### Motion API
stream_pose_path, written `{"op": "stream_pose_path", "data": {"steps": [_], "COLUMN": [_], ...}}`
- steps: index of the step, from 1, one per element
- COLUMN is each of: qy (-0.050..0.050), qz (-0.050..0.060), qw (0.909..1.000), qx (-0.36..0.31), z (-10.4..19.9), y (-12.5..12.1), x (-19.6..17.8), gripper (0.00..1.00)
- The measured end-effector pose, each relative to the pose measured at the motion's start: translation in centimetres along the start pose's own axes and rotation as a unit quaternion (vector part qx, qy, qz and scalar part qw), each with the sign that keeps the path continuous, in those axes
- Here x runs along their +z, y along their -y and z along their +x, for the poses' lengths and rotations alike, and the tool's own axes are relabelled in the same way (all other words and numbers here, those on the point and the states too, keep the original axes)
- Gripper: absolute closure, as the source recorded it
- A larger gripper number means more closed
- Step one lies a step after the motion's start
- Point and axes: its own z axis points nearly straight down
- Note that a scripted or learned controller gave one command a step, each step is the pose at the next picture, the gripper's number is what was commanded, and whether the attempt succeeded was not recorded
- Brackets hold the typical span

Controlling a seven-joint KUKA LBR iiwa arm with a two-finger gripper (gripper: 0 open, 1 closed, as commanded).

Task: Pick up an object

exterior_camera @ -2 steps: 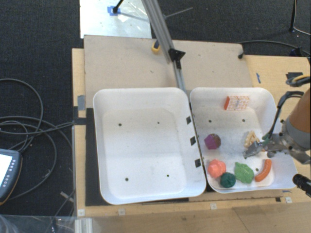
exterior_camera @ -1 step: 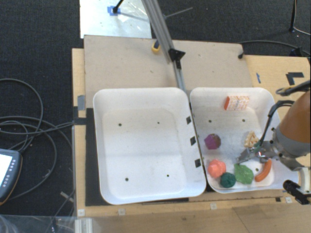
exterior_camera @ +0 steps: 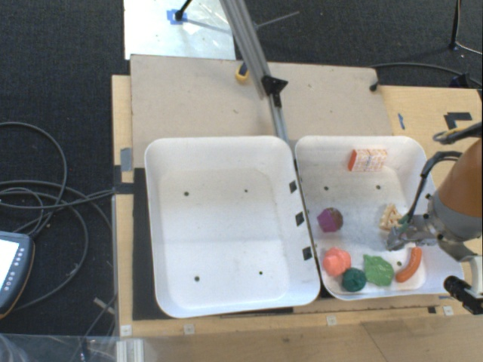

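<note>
Camera view, looking down at a slant: two shallow white bins sit side by side on a counter (exterior_camera: 226,96). The left bin (exterior_camera: 226,225) holds no objects. The right bin (exterior_camera: 332,153) holds the candidates for picking: an orange-and-white carton (exterior_camera: 367,159) near its far edge, a purple lump (exterior_camera: 330,219) by its left wall, and along its near edge an orange ball (exterior_camera: 336,261), dark green ball (exterior_camera: 353,279), green leafy piece (exterior_camera: 379,269) and orange sausage shape (exterior_camera: 409,265). The claw (exterior_camera: 401,236) hangs low beside a small tan item (exterior_camera: 390,216), probably lining up a grasp. The arm's bulk is cut off at the right, and I cannot tell how the claw is set.
</note>
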Motion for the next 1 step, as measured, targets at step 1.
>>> {"op": "stream_pose_path", "data": {"steps": [1], "qy": [0.001], "qz": [-0.002], "qw": [1.0000], "qx": [-0.002], "z": [0.52], "y": [0.39], "x": [-5.93], "gripper": [1.00]}}
